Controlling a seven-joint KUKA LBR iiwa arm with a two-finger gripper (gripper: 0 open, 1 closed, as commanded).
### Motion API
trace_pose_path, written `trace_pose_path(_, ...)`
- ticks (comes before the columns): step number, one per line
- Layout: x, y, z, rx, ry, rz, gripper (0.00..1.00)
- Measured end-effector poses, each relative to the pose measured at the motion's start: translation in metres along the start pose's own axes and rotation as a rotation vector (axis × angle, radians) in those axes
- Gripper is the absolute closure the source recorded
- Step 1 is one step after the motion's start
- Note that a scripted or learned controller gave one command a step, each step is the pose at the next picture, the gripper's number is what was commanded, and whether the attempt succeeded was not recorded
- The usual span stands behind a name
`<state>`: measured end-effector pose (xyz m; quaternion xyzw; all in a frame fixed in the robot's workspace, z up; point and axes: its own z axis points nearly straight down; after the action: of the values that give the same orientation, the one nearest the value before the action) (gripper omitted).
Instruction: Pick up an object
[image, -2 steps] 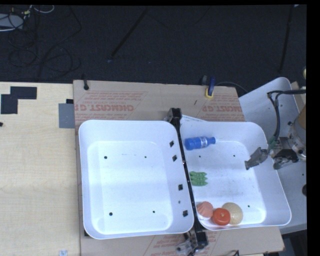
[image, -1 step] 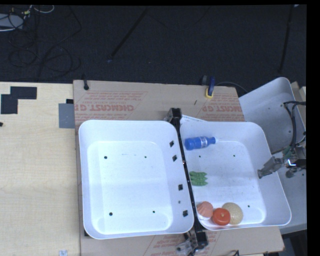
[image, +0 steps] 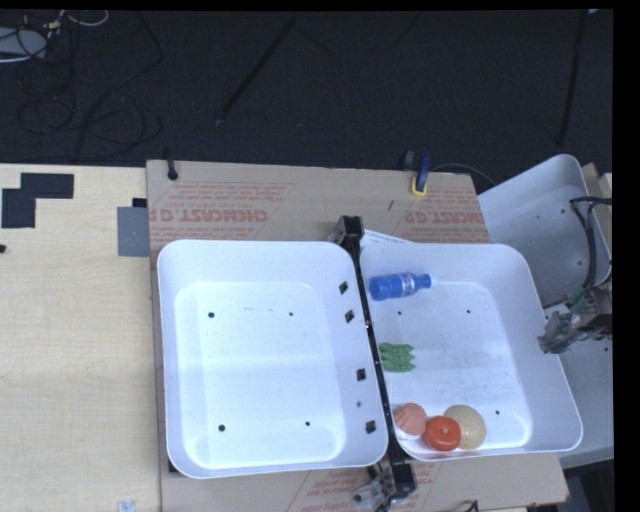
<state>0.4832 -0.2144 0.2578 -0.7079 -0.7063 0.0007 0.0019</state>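
Overhead, the two shallow white plastic bins sat side by side on a brown cardboard sheet (image: 300, 195) laid over the pale wooden tabletop (image: 70, 330), parted by a black divider strip (image: 365, 340). The left bin (image: 170, 300) held nothing to lift; all candidate objects lay in the right bin (image: 545, 400).

A small blue plastic bottle with a white cap (image: 398, 286) lay on its side near the far left corner of that bin, its long axis running roughly across the view, cap end toward the right and slightly raised. A small green ridged item (image: 396, 357), of uncertain make, lay near the divider at mid-bin, longer across than deep.

Three rounded pieces clustered at the near rim, probably because the floor curves up there and stops rolling things: a pale pink piece (image: 409, 418), a red round piece (image: 442, 433) and a tan round piece (image: 466, 425), touching or almost so.

The hand (image: 562, 332) hung beyond the right rim, outside the bin and well apart from every object, apparently parked before a reach. Whether its grip was spread or closed could not be told; nothing was seen held in it.
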Motion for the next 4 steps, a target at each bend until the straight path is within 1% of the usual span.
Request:
trace_pose_path(1,0.0,0.005,-0.119,-0.015,-0.006,-0.004,1.0)
trace_pose_path(2,0.016,-0.005,0.021,0.01,0.004,-0.002,1.0)
trace_pose_path(3,0.0,0.021,-0.117,-0.015,-0.007,-0.004,1.0)
trace_pose_path(4,0.002,0.015,0.02,0.011,0.004,-0.002,1.0)
